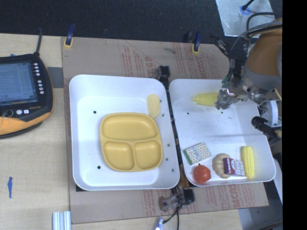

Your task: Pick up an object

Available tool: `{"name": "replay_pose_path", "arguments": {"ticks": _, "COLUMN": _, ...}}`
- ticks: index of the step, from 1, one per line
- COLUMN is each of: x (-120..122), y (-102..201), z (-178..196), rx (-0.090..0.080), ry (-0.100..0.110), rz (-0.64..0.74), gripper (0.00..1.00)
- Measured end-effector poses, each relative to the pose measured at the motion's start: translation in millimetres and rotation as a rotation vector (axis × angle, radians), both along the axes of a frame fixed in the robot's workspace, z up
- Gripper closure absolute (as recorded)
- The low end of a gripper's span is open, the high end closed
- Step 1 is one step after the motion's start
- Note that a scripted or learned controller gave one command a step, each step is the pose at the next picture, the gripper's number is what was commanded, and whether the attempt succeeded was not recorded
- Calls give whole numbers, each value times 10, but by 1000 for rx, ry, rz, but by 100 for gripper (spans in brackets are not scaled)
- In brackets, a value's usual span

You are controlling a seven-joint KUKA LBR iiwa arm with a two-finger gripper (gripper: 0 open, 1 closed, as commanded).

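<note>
Left to right: a tablet controller (19, 92) rests on the counter (33, 176); the left bin (84, 176) holds a yellow divided tray (131, 141) and a pale chip (153, 105). In the right bin (211, 128), a patterned card (197, 153), tomato (202, 174), wrapped roll (227, 166) and corn cob (248, 161) lie along the near edge. The end effector (224, 99) sits low at the far edge, just beside a yellow object (205, 98) (likely the target). Whether it is open, or touching, cannot be told. Judged step: closing in; next, a firm closure, then a lift.
</note>
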State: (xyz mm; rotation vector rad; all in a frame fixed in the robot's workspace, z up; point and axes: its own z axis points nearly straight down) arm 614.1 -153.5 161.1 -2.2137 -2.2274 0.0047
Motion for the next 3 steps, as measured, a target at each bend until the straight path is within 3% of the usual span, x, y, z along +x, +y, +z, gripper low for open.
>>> {"name": "replay_pose_path", "arguments": {"ticks": 1, "x": -205, "y": 671, "z": 310, "rx": 1, "ry": 2, "rz": 1, "gripper": 100}}
{"name": "replay_pose_path", "arguments": {"ticks": 2, "x": -82, "y": -168, "z": 116, "rx": 0, "ry": 0, "rz": -5, "gripper": 100}}
{"name": "replay_pose_path", "arguments": {"ticks": 3, "x": -208, "y": 644, "z": 308, "rx": 1, "ry": 2, "rz": 1, "gripper": 100}}
